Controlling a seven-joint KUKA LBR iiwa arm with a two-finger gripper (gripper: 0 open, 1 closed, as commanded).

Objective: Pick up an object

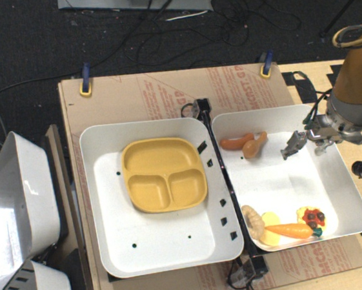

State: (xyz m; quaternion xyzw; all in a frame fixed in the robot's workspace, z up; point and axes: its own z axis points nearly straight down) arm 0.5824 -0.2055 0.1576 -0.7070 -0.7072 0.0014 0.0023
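Grey metal and an orange band mark the arm reaching in from the right, its two-finger gripper (304, 143) hanging over the upper part of the right shallow white plastic bin (341, 184). The fingers (290, 148) look spread apart with nothing between them, so by my reading the pick has not yet begun in earnest. Candidates lie in that bin: a reddish-orange toy sausage (236, 142) touching a rounder tan toy piece (254, 146) near the far wall, just to the left of the gripper, and along the near wall a pale beige toy lump (252, 220), an orange toy carrot (289, 231) and a small red-and-yellow toy item (312, 216). The left white bin (114, 246) carries a yellow plastic three-compartment plate (165, 174). Both bins rest on a brown cardboard-covered surface (143, 96). Everything remains to do: descend, close on something, and lift it clear
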